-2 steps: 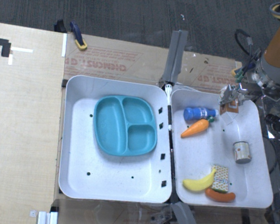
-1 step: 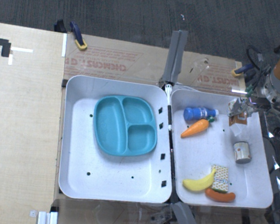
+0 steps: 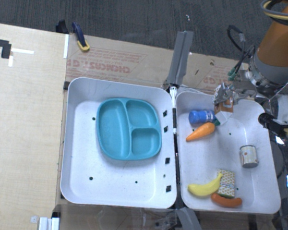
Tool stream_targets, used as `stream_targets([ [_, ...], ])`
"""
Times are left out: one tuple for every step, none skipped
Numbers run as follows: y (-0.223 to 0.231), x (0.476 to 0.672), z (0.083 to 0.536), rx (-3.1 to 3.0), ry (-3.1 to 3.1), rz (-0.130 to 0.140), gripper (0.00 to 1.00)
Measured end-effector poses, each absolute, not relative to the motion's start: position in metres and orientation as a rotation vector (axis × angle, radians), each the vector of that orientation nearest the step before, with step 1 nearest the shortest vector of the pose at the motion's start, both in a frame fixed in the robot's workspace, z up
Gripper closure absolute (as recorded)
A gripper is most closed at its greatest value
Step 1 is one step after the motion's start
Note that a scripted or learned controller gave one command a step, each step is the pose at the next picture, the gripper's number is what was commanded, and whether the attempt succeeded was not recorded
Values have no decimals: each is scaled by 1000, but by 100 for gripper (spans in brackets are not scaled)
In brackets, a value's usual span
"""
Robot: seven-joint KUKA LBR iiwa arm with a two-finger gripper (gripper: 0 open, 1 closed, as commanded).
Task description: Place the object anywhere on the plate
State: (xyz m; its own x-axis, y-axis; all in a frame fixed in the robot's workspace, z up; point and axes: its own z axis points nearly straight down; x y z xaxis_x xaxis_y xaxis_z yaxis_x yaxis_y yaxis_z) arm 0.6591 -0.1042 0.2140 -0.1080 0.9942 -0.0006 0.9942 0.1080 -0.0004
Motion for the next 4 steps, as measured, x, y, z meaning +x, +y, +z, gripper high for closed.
stream_targets([
  [-128,623,118,2346,2089,-2,100],
  [-78,635,192,2257,2184,-1,100],
  [-17,646,191,2188,2255,-3,100],
  [59,617,191,2157,2286,-5,100],
])
